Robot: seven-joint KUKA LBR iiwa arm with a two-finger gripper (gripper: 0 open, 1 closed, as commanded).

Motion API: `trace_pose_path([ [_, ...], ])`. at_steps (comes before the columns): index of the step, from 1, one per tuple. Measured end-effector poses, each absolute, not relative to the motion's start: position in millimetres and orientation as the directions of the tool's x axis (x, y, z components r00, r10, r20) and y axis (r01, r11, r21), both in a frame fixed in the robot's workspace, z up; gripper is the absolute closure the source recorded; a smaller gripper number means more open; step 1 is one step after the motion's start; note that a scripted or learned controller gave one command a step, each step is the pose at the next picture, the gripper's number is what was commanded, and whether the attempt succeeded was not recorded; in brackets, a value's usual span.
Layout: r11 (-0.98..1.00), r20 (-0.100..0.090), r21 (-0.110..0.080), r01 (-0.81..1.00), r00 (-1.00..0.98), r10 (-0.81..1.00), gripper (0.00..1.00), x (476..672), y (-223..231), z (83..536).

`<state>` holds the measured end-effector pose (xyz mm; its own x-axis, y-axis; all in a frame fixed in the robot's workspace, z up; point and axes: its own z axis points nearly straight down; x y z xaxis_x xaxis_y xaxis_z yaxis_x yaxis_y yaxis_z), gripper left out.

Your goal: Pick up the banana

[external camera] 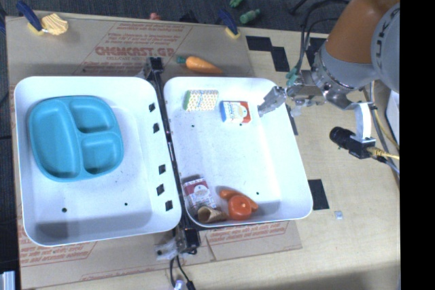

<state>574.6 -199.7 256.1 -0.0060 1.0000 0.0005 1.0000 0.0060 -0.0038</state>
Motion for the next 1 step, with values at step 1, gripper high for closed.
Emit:
trace_pose_path([
  [1,0.053,0.002,-0.007,0.999,-0.053,0.999,0.00,573.4,-95.4,176.5],
])
